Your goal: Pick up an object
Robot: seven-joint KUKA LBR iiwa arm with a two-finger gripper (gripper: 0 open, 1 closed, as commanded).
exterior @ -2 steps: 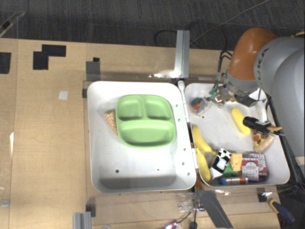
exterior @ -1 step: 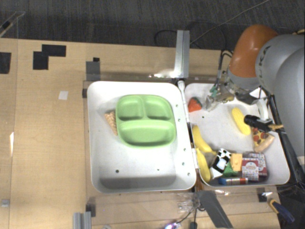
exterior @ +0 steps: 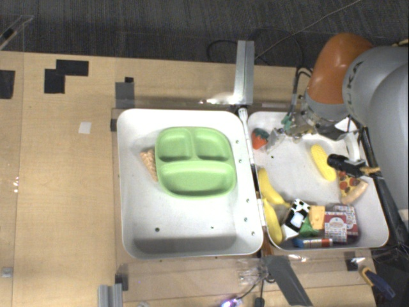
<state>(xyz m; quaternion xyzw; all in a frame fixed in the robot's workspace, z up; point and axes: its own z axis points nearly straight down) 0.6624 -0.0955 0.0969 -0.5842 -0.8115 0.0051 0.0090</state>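
Nearby, yellow banana (exterior: 321, 162), slightly curved

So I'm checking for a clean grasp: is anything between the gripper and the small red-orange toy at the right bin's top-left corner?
Nothing visible. The gripper sits just right of the red-orange toy, with bare bin floor between them. The yellow pieces lie lower down.

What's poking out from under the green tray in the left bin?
A tan, speckled edge of something sticks out at the green tray's left side. The tray covers the rest, so I can't tell what it is.
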